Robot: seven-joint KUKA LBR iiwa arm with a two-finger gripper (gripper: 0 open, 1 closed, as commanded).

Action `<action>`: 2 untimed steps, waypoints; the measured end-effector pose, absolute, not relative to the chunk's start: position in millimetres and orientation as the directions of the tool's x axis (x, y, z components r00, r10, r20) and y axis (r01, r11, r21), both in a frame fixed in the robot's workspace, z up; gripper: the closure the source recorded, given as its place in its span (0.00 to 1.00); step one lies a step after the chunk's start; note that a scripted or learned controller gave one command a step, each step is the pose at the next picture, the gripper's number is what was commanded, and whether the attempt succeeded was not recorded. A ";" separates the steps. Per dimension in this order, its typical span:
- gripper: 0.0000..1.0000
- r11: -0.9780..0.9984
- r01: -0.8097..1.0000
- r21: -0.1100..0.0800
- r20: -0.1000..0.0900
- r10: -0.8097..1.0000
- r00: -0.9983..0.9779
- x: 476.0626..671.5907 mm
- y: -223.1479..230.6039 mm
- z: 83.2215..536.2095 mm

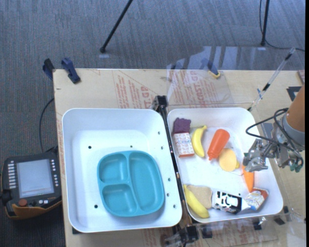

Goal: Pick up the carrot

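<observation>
Camera view, nearest edge first: along the bottom of the right bin lie a banana beside a tan bread-like piece, then a black-and-white carton and a small packet at the lower right corner. Just above that packet sits the carrot — a short orange wedge at the bin's right side, its long axis running roughly up and down the frame, the narrow tip toward the bottom edge and the broad end hidden under the gripper. The gripper hangs directly over that broad end, which suits a grasp from above; whether the carrot is actually between the fingers I cannot tell, and how the gripper stands is lost in blur and cabling.

Touching or nearly touching the gripper's left side is a round yellow-orange piece, so it could easily be nudged. Farther up lie an orange bottle-shaped toy, tilted, a second banana, a red-and-white box and a dark purple item.

In the left bin a blue divided plate sits alone — well apart from the task. At far left, a pendant rests on the floor.
</observation>
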State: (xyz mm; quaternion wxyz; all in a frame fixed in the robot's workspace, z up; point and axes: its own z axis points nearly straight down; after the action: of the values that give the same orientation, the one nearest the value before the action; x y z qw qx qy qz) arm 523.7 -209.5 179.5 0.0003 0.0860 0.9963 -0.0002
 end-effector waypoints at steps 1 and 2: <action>1.00 1.000 -0.001 0.003 0.001 -0.001 -1.000 479.6 -210.8 86.3; 1.00 0.964 -0.264 0.002 -0.003 -0.264 -0.964 484.2 -191.1 115.2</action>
State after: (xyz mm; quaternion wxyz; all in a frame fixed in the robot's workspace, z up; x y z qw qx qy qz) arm 484.2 -191.1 115.2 0.0014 -0.1334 0.9911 0.0012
